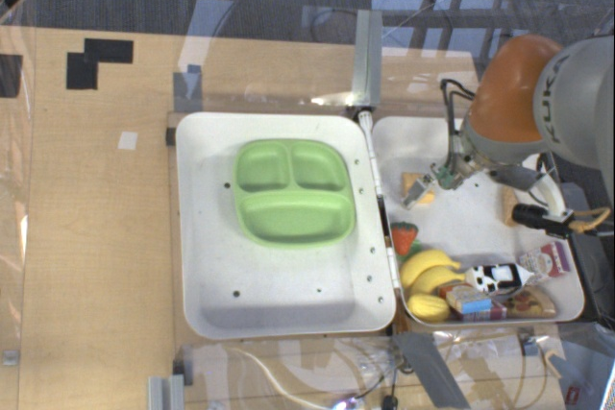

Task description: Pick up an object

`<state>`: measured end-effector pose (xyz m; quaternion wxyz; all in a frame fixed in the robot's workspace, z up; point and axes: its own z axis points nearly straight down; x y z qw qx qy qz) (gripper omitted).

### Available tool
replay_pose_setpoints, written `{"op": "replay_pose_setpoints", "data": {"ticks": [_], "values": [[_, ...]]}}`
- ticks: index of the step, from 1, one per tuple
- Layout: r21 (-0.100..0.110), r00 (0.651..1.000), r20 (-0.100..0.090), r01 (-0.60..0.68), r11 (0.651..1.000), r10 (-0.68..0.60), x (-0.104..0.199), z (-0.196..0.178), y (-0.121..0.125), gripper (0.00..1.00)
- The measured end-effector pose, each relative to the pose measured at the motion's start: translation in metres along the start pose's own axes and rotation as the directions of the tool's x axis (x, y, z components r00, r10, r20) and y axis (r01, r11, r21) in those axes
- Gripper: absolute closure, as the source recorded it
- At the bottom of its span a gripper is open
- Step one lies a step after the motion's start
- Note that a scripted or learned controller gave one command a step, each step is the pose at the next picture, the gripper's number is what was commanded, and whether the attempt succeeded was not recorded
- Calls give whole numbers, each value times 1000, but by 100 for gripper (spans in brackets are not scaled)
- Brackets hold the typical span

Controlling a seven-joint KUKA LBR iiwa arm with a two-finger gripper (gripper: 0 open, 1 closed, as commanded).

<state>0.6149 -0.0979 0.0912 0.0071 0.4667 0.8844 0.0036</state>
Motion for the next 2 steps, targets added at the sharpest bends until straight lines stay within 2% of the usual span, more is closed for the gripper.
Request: {"op": "replay_pose_setpoints", "data": {"ticks": [1,2], "values": [[-8,1000,2,0,1000,0,0,-13,4,100],[8,965,-3,-261,965,261,1,-95,55,100]]}}
